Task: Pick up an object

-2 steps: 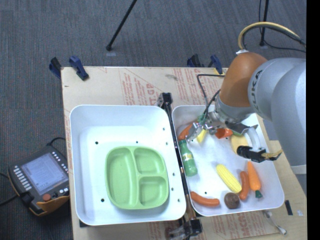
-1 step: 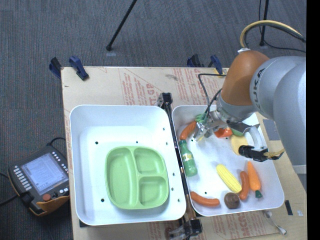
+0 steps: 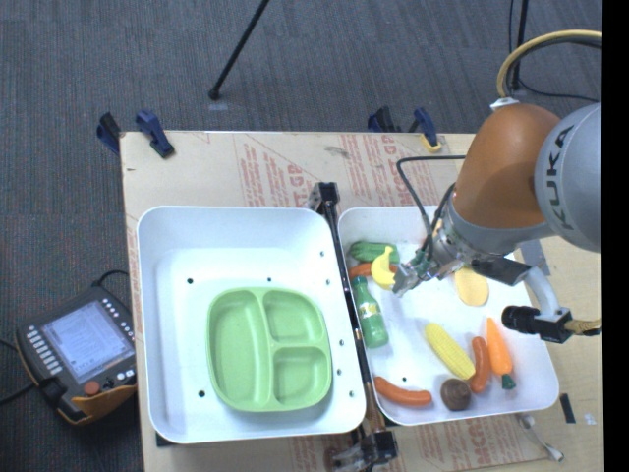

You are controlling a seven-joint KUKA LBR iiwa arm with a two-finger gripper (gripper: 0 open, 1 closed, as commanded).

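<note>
1. Hovering over the right white bin (image 3: 545, 386), the two-finger gripper (image 3: 411, 275) is beside a yellow banana-shaped toy (image 3: 383, 268).
2. Finger state: cannot tell.
3. A green bottle (image 3: 371, 314) lies just below.

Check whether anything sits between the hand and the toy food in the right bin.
Nothing visible does. The hand hangs low over the right bin, directly beside the yellow piece and green bottle. The corn and carrot lie uncovered nearby.
</note>
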